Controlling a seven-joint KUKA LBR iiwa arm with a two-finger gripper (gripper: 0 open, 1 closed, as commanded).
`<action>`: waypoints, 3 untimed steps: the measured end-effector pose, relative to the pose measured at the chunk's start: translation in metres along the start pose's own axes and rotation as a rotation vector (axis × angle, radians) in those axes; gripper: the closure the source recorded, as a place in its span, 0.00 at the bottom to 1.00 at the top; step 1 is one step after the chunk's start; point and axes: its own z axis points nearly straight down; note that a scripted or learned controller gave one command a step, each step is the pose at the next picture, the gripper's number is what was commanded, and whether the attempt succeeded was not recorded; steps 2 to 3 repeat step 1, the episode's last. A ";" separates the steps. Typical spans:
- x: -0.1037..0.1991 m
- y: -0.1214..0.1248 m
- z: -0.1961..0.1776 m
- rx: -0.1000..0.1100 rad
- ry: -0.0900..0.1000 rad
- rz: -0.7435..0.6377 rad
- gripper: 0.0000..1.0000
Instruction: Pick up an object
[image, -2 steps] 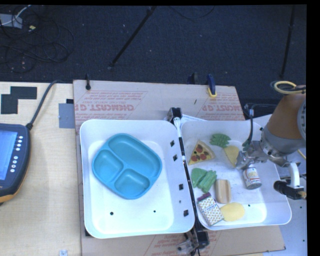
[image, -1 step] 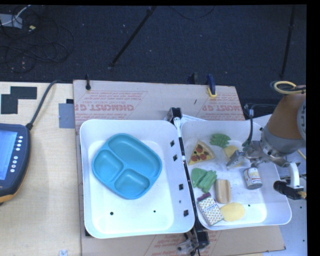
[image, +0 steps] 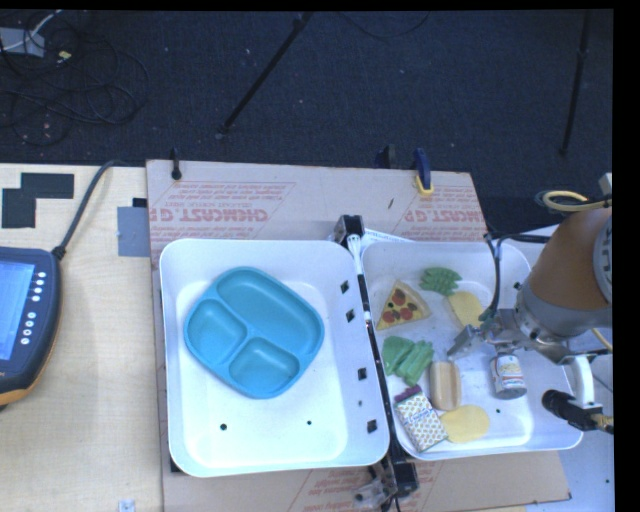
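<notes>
The right bin (image: 540, 425) holds several toy foods. A pizza slice (image: 401, 305) lies at its left, with a green leafy piece (image: 438, 278) and a yellow piece (image: 464, 305) behind it. Another green piece (image: 408, 356) sits beside a hot dog bun (image: 443, 384). Nearer the front lie a checkered packet (image: 421, 420) and a yellow disc (image: 466, 423). A small can (image: 508, 375) stands toward the right. My gripper (image: 468, 341) hangs low over the bin's middle, between the yellow piece and the bun, just left of the can. I see nothing held in it.
The left bin (image: 190, 430) holds a blue divided plate (image: 253, 331). A raised divider (image: 362, 340) separates the two bins. A tablet (image: 20, 320) lies at the far left of the bench. My arm (image: 570, 285) covers the right bin's right side.
</notes>
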 end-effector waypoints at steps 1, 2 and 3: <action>0.040 0.053 0.001 0.002 0.001 -0.006 0.00; 0.040 0.053 0.001 0.002 0.001 -0.006 0.00; 0.040 0.053 0.001 0.002 0.001 -0.006 0.00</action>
